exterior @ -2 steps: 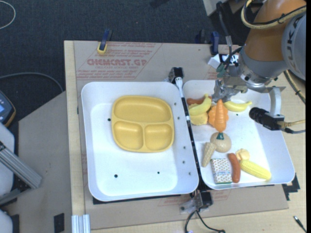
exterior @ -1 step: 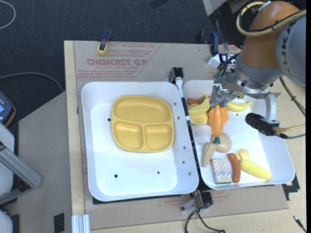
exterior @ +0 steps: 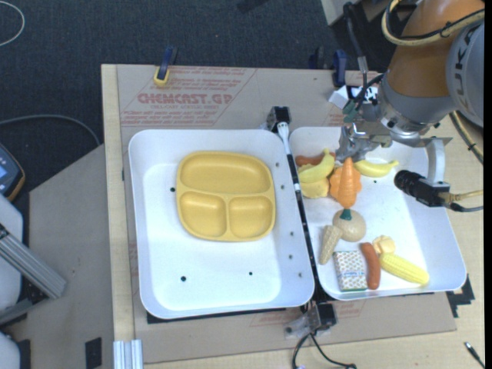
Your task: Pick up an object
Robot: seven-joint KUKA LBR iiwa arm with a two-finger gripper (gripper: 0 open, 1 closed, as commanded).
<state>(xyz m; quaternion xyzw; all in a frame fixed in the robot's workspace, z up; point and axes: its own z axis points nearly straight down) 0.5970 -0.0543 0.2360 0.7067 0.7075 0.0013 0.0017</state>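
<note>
Reaching: we see gripper (exterior: 352, 146) low over carrot (exterior: 346, 183), right bin (exterior: 442, 237).
Fingers: we cannot tell.
Next: we'd descend, clamp.

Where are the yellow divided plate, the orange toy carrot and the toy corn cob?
Yellow divided plastic plate (exterior: 225, 174), camera view, large top compartment.
Orange toy carrot (exterior: 346, 184), camera view, mid-body.
Yellow toy corn cob (exterior: 403, 268), camera view, middle.
</note>
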